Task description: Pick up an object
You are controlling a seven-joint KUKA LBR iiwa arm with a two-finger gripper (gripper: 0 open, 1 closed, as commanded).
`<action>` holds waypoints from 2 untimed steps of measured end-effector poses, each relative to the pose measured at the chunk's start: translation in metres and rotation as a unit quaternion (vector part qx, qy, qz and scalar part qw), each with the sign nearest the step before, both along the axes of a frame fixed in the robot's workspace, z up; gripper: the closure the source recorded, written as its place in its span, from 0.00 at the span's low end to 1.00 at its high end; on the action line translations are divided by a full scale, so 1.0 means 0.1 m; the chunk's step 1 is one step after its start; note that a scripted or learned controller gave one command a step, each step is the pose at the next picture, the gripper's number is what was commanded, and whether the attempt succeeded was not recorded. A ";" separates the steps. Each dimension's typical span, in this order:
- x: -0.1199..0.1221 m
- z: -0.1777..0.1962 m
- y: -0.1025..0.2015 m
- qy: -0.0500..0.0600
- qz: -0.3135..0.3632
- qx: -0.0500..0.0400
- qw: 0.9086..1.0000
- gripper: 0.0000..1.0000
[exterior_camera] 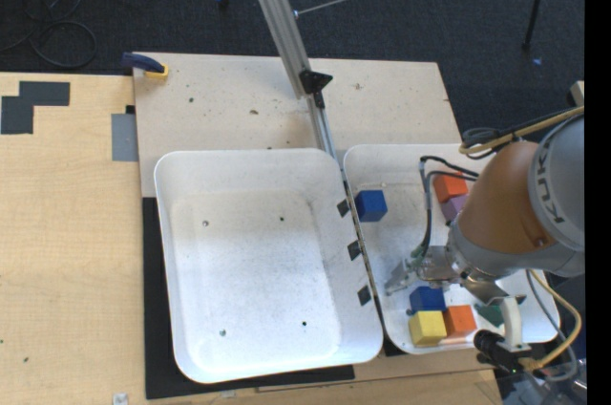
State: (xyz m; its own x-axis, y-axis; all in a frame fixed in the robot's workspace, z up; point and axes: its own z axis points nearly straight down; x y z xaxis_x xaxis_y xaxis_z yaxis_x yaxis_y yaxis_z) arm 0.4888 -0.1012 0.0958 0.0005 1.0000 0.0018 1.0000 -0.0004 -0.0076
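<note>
Left bin (253, 355): bare white floor with dark specks. Right bin (382, 166): holds the blocks. Arm (520, 202) reaches in from right, low over right bin. Gripper (405, 273) low over the bin floor, fingers spread, nothing between them. Blue cube (370, 205) near the divider, apart from gripper. Blue block (427, 299), yellow block (428, 328), orange block (460, 321) clustered near front rim, just beside gripper.

Grey arm (520, 202) reaching from right, wrist bent down, fingers (399, 276) low
</note>
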 end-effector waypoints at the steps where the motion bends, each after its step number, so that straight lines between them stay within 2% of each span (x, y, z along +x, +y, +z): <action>1: 0.01 0.12 -0.03 -0.002 -0.005 0.000 1.000 1.00; 2: 0.06 0.73 -0.08 -0.005 0.000 -0.001 1.000 1.00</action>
State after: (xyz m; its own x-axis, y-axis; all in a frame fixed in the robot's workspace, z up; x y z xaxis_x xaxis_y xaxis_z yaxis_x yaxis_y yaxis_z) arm 0.4944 -0.1091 0.1689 -0.0002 1.0000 -0.0003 1.0000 0.0002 0.0030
